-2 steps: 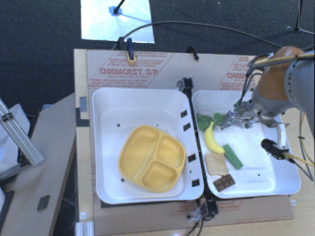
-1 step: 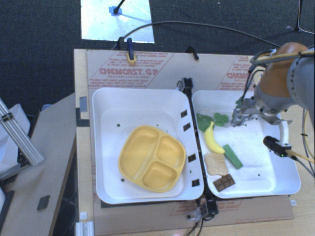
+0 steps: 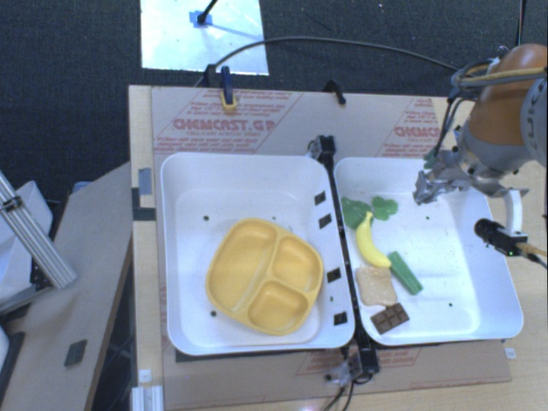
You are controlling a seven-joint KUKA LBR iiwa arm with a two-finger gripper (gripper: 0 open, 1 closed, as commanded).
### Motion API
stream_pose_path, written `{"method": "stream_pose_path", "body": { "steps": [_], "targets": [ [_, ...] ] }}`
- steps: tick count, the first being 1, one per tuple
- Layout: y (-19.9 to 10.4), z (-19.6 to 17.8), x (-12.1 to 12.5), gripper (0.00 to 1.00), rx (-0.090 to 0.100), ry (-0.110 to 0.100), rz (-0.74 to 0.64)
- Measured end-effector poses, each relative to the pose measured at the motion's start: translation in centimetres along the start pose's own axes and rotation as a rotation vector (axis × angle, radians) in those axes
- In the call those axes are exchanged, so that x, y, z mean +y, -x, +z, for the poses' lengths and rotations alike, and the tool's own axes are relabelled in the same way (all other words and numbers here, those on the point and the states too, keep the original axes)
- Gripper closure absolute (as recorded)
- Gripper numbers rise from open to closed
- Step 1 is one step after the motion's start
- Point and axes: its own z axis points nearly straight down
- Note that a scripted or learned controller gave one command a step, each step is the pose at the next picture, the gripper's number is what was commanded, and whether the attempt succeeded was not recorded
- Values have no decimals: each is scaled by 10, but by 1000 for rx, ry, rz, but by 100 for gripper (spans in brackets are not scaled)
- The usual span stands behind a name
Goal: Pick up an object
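The right bin holds a yellow banana, a green leafy piece, a green block, a tan bread slice and a brown chocolate bar, all near its left side. My gripper hangs over the upper middle of this bin, to the right of the leafy piece and apart from every item. Nothing shows between its fingers.
The left bin carries a yellow divided tray. A black divider with clips runs between the bins. The grey and orange arm fills the upper right. A black cable arcs over the back of the bench.
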Motion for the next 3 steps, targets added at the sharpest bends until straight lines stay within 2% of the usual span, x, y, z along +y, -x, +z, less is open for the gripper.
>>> {"method": "stream_pose_path", "body": {
  "steps": [1, 2, 3],
  "targets": [
    [3, -60, 11, 100, -1, 1, -1],
    [3, -62, 12, 100, 1, -5, -1],
    [-58, -66, 3, 100, 4, -6, -5]
  ]
}}
